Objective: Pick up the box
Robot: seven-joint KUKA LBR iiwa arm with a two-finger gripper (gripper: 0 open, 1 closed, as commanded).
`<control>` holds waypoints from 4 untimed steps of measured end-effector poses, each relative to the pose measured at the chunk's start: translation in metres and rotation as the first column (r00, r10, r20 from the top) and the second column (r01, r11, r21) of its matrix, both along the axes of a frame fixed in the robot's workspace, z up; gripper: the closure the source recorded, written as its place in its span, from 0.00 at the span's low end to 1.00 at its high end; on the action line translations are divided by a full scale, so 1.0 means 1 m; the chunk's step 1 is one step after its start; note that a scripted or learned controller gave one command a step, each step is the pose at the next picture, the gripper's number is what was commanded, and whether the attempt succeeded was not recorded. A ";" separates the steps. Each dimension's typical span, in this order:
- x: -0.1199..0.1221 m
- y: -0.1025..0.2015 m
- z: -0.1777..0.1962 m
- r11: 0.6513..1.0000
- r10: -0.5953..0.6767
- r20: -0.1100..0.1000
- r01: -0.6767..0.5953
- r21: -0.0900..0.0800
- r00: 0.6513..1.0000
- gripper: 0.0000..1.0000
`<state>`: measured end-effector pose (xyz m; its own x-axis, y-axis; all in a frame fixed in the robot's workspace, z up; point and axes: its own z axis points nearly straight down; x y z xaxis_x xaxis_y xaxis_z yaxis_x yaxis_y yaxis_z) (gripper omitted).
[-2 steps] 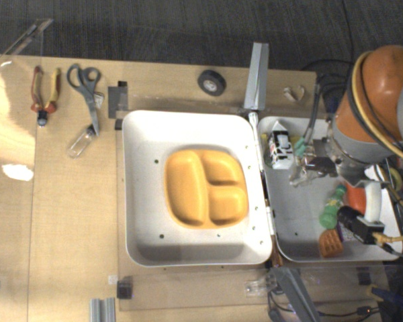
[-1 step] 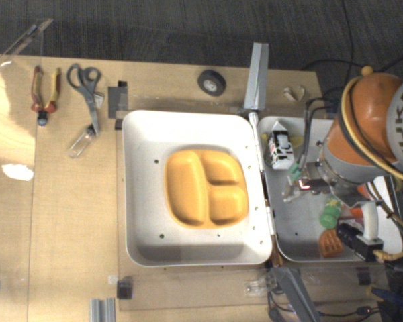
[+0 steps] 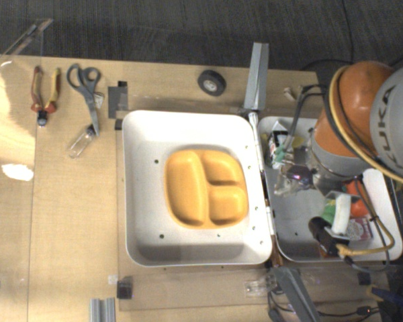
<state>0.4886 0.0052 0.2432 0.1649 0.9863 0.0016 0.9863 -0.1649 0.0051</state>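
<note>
Gripper [image 3: 290, 174] sits low in the right bin [image 3: 297, 228], grip state cannot be told. Left to right: one pliers [image 3: 43, 92], one scissors [image 3: 87, 89], one tape roll [image 3: 211, 82], one yellow tray [image 3: 205, 186] in the left bin [image 3: 144, 200], and one small printed box [image 3: 277, 146] in the right bin's far-left corner, just beside the gripper. Arm [image 3: 363, 113] enters from the right, bent down over the right bin.

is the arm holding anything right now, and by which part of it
It cannot be told. The arm hangs low over the right bin, and its own bulk covers whatever might be in its grasp.
</note>
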 end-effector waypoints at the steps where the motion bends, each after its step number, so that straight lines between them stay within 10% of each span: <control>1: 0.018 0.017 -0.025 0.848 0.531 -0.001 -0.531 -0.003 0.848 1.00; 2: 0.000 0.016 0.036 0.945 0.328 0.001 -0.328 -0.002 0.945 1.00; 3: 0.027 0.009 -0.008 0.983 0.184 -0.003 -0.184 -0.001 0.983 1.00; 4: 0.000 -0.043 0.003 0.846 0.533 0.000 -0.533 -0.004 0.846 1.00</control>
<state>0.4886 -0.0381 0.2459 -0.3860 0.9225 -0.0027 0.9225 0.3860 0.0060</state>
